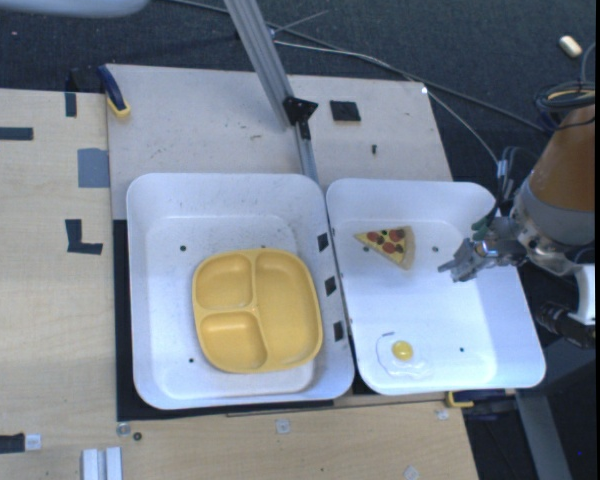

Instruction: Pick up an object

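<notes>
The gripper point(462, 265) hangs over the right bin point(500, 343), right of the pizza slice point(387, 243); its fingers look slightly spread, pinching nothing. The fried egg point(400, 355) lies below the slice.

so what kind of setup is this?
Likely a lab bench for robot picking trials: two white bins, toy food in them (pizza slice, fried egg), and the arm's gripper reaching in.
</notes>
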`<state>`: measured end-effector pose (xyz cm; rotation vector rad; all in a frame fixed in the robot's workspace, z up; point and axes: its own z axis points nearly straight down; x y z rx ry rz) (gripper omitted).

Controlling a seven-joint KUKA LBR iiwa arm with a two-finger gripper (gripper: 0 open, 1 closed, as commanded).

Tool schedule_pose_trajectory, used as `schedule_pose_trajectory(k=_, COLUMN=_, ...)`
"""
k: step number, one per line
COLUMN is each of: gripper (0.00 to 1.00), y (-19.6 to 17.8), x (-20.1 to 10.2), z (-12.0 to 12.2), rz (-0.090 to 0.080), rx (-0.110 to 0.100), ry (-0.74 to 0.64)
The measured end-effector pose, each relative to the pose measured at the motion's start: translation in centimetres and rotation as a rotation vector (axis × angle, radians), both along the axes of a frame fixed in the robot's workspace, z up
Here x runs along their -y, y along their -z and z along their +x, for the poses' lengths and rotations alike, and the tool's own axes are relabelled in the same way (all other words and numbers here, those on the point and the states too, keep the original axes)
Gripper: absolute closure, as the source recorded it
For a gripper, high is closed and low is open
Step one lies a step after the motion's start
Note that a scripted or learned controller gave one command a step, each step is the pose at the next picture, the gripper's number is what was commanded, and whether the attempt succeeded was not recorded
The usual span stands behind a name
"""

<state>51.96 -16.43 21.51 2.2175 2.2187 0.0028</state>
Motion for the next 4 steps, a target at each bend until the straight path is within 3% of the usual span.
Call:
schedule_pose_trajectory(k=1, gripper=1.0, y=-4.4, x=-0.5, z=-0.1, rz=0.001, rx=-0.001, ry=-0.001)
schedule_pose_trajectory(k=3, gripper=1.0, y=-3.6, x=-11.3, z=1.0, rz=0.003, rx=-0.007, ry=-0.005)
schedule_pose_trajectory(k=4, gripper=1.0, y=-3.4, x=-16.6, z=0.0, rz=0.003, rx=-0.008, ry=-0.005)
